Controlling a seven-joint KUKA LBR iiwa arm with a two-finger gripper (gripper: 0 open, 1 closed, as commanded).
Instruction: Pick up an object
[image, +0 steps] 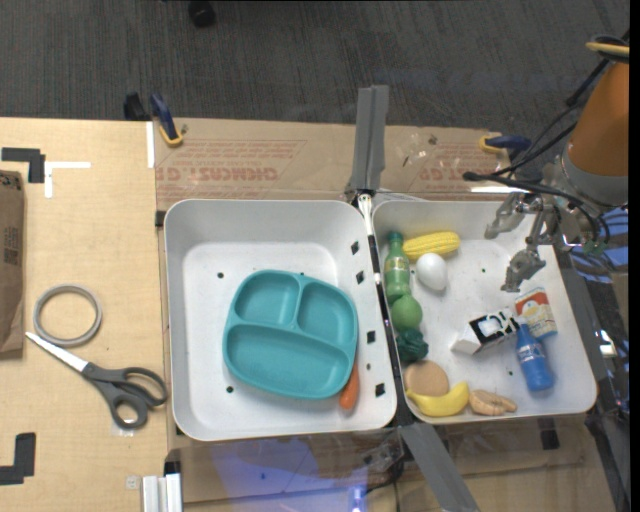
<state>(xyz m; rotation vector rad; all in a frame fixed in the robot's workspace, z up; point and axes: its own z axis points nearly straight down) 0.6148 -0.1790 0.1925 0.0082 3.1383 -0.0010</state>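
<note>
The bench is carrying two white bins side by side. The left bin (200, 300) is holding a teal divided plate (292, 336) with a carrot (348, 392) at its edge. I am hanging my gripper (525, 245) over the right bin (470, 215), near its upper right; how my grip is standing I cannot tell. Nearest, just below it, are lying a small carton (536, 312), a blue bottle (534, 362) and a black-and-white box (488, 331). Well apart to the left are sitting a corn cob (432, 244) and a white egg (431, 271).
</note>
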